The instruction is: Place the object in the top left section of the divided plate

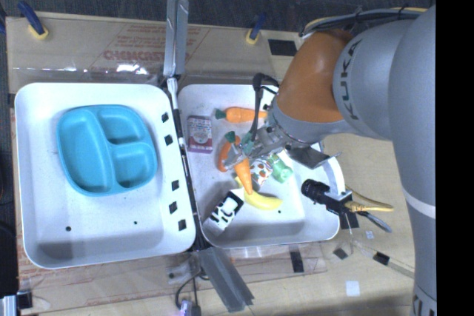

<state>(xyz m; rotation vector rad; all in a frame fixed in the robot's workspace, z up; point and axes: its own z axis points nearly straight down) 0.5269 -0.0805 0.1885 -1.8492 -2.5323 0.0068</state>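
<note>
Cardboard-covered bench [133, 41] lies under two glossy white bins. Nearest you in the right bin [222, 233], a black-and-white packet [224, 209] and a smooth yellow banana [261, 199] rest on the floor. Just beyond, the gripper [248, 152] is down among small plastic toys, an orange carrot [241, 172] beside it; you cannot tell how its fingers stand, nor which object it is after. Farther back lies a second carrot [243, 115]. Over in the left bin [44, 233], the matte blue divided plate [81, 159] holds nothing, so, by my judgement, picking, carrying and placing all remain.
</note>
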